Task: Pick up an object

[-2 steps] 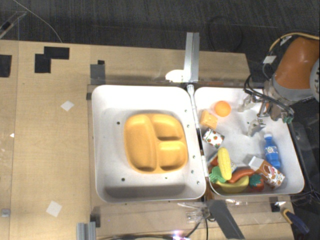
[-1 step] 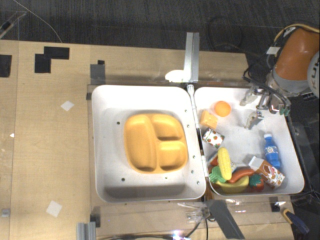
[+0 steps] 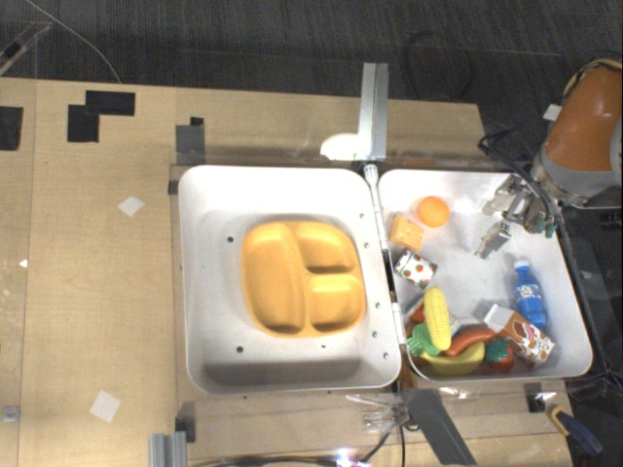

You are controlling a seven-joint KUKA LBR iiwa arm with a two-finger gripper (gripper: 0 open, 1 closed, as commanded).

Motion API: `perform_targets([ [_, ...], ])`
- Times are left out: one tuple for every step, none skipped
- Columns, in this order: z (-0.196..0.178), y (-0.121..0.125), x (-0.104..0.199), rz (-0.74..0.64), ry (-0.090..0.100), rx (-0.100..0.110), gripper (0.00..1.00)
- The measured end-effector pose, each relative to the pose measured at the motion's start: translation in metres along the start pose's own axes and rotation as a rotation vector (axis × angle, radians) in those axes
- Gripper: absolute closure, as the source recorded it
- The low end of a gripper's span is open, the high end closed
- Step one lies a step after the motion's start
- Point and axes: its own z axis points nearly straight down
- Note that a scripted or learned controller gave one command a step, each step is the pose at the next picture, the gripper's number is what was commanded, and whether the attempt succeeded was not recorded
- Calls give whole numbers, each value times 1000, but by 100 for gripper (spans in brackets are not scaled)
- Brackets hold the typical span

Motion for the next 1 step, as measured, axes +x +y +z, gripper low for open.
perform_targets([
  [0,0,0,-1,1,0,0],
])
